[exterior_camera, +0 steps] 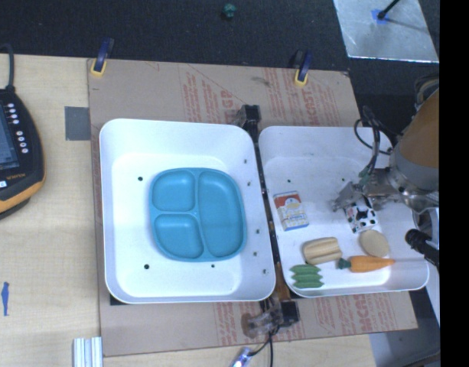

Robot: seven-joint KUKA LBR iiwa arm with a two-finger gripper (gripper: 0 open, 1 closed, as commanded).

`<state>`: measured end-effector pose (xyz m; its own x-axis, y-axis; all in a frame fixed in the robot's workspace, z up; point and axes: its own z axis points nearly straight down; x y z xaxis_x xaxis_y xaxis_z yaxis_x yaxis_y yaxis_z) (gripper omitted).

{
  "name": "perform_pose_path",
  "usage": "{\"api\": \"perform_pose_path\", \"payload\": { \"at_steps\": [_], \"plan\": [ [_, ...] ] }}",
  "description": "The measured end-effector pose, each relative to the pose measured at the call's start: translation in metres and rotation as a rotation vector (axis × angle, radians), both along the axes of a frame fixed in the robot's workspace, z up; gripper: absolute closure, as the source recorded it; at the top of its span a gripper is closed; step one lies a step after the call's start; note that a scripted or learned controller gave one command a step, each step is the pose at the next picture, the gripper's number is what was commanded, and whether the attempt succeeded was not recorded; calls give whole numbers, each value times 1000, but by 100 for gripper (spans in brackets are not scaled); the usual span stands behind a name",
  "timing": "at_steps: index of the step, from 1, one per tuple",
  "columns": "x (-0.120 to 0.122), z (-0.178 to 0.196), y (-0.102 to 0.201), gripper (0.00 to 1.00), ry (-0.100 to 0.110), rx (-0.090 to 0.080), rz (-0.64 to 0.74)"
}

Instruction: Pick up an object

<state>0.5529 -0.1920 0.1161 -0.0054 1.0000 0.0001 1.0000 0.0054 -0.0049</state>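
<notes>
Fingers (355, 205) low in right bin (311, 147), spread unclear, black-and-white toy (363, 219) just beside them

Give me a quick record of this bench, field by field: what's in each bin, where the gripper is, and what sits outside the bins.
left bin: blue divided plate
right bin: small carton, bread roll, green pea pods, carrot, tan rounded piece, black-and-white piece
gripper: low in the right bin, beside the black-and-white piece
bench left edge: teach pendant
under the bins: cardboard sheet
</notes>
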Motion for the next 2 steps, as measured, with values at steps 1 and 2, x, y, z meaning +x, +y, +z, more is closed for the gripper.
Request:
{"api": "perform_pose_path", "payload": {
  "at_steps": [1, 2],
  "plan": [
    [31, -23, 20, 0, -5, -3, 0],
    [43, 32, -19, 0, -4, -1, -3]
  ]
}}
